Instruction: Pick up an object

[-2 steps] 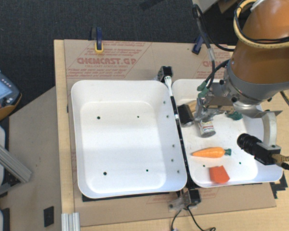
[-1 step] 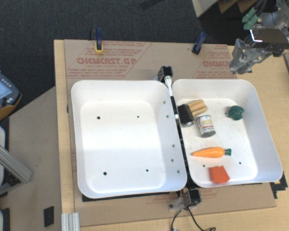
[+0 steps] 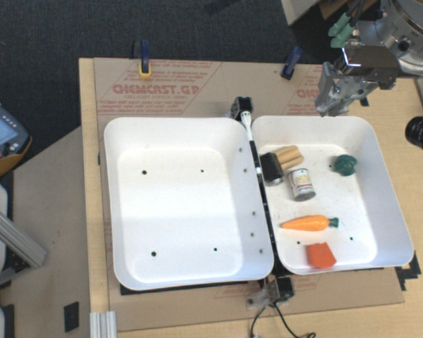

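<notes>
The gripper (image 3: 333,105) hangs over the back rim of the right bin (image 3: 381,160), up above the cardboard-covered bench (image 3: 197,83). Nothing sits between its fingers; how far apart they stand I cannot tell from this slant.

Every candidate lies in the right bin, nearer the camera than the gripper. Nearest to it, off toward the arm's side, is a small green lump (image 3: 345,164), probably soft or rubbery and light. To the other side and a little further forward lie a wooden block (image 3: 290,157) touching a black block (image 3: 271,167), and just past them a small can (image 3: 302,184) on its side. Further forward again lies a toy carrot (image 3: 309,223), and last, furthest from the gripper, an orange block (image 3: 321,255) near the front rim.

By my reckoning the carrot is the kindest target: light, stiff, lying alone, best pinched across its thick middle. The can is likely smooth and apt to roll (a round thing on its side slips easily from two fingers). The wooden and black blocks are stiff and light but touch each other, leaving little room for a finger between. The orange block has flat sides and open space around it.

The arm (image 3: 409,13) comes in high from the upper corner, wrist bent downward, gripper pointing toward the bin rim, well above the objects.
</notes>
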Robot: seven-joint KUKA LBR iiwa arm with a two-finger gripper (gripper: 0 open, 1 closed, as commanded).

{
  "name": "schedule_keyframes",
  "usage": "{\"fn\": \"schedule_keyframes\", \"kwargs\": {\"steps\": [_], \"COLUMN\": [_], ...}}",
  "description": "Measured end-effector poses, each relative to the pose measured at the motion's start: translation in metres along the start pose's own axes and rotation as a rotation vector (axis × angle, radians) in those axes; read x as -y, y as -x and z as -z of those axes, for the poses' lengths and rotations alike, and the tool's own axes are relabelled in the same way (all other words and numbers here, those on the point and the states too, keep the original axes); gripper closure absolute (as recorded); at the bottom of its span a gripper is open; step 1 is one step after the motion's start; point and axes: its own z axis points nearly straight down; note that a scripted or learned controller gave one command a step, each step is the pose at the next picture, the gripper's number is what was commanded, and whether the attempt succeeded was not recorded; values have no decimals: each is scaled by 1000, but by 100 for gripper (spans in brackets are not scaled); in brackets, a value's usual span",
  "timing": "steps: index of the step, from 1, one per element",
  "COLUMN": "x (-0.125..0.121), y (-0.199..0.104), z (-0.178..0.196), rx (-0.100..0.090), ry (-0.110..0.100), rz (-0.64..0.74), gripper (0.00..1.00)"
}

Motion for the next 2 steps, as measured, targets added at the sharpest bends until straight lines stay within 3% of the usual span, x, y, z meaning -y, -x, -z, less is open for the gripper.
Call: {"fn": "schedule_keyframes", "kwargs": {"steps": [1, 2], "x": [-4, 3], "y": [-63, -54], "z": [-2, -219], "rx": [0, 6], "ry": [-3, -23], "rz": [2, -8], "gripper": [100, 100]}}
